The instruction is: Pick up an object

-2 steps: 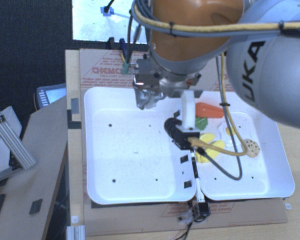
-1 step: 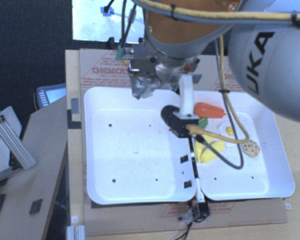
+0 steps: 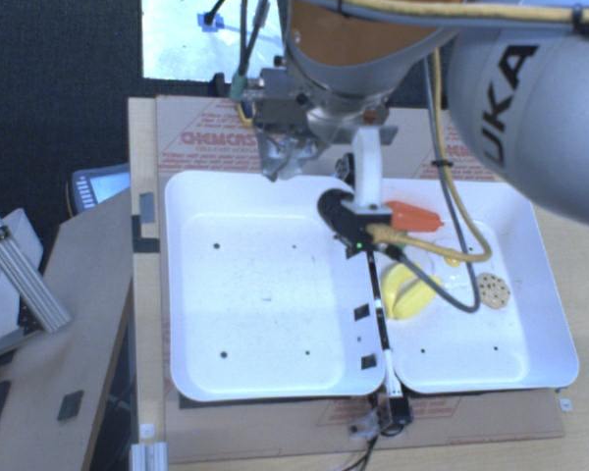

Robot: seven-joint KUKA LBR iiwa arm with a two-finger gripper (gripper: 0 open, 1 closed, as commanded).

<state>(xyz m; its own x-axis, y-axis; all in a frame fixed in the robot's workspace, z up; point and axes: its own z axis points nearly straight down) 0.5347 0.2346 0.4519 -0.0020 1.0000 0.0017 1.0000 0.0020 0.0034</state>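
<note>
A miss is being risked here, since the gripper (image 3: 280, 160) is being held at about twelve o'clock over the far rim of the left bin (image 3: 191, 292), while every candidate for picking is lying in the right bin (image 3: 530, 351): a yellow object (image 3: 404, 292) near that bin's nine o'clock side, an orange object (image 3: 414, 217) at its eleven o'clock corner, and a round speckled cookie-like piece (image 3: 492, 289) toward three o'clock. A straight descent from this spot is being judged likely to end on bare plastic or on the rim itself, which could be clipped. A second hazard is being posed by the cables (image 3: 452, 253) that are being draped across the right bin, over the orange object and just beside the yellow one; they could be snagged or could drag an object aside. The arm (image 3: 373, 27) is being reached in from three o'clock, high over the worktop (image 3: 147, 243), with the wrist pointing downward. Whether the jaws are spread or pressed together cannot be told, as they are being seen as a blurred grey mass.
</note>
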